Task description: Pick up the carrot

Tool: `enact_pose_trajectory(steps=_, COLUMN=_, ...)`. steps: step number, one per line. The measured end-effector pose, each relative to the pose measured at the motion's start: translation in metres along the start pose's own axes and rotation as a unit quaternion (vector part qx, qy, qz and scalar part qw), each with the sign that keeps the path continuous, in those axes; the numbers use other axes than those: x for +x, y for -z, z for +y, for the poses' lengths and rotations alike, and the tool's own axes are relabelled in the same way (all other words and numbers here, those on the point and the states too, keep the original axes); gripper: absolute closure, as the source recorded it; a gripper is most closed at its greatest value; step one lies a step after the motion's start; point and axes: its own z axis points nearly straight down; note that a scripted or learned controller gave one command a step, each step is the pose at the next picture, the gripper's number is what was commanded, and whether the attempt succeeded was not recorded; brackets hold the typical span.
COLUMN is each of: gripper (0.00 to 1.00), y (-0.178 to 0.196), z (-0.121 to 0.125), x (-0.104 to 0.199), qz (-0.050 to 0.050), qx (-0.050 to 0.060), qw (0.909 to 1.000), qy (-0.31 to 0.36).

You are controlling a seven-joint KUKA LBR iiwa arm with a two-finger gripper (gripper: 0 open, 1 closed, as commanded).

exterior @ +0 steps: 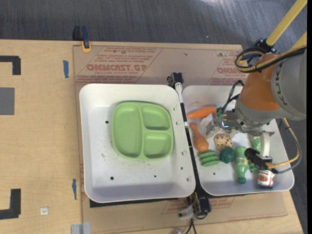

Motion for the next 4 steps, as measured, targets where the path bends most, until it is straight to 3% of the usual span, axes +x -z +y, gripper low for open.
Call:
enact_pose_trajectory(steps=1, gripper=0.00, y=0.091, z=0.055, x=0.058, qz=0.001, qx=0.000, qw=1.0000, qy=-0.003)
enact_pose_trajectory(steps=2, gripper=0.00, y=0.032, z=0.060, x=0.001, qz=0.000, qx=0.000, qw=0.9998, qy=0.018)
enact_pose_trajectory(steps=3, gripper=0.00, y=0.016, z=0.070, x=0.003, qz=0.000, qx=0.001, qw=0.9988, qy=-0.050)
enact_pose_trajectory(steps=4, gripper=0.00, y=-0.005, z=0.054, x=-0.018, qz=0.002, qx=-0.001, qw=0.9730, qy=-0.231)
